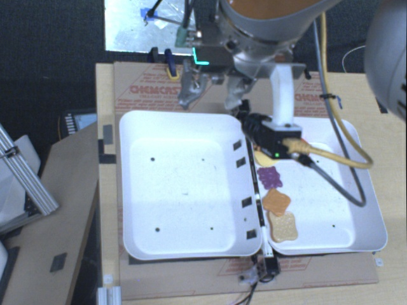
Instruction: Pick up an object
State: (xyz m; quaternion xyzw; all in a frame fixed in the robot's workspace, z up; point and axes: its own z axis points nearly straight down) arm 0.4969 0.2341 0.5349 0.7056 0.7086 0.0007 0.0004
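Looking down at a slant on a bench (108, 189) that carries two shallow white bins side by side. The left bin (184, 189) has a bare floor with a few small dark dots. The right bin (343, 221) holds four small flat pieces lined up along its left wall, near the divider between the bins: a yellow piece (264, 157) partly hidden under a black block, a purple piece (270, 178) just below it, an orange piece (276, 202) touching a pale tan piece (284, 227) closest to the bin's front edge. The grey arm (267, 11) with its orange band hangs over the back edge of the bins. Its gripper (213, 97) sits high above the back rim of the left bin, with two metal fingers (189, 91) spread apart and nothing between them. A yellow cable (337, 157) loops over the right bin.
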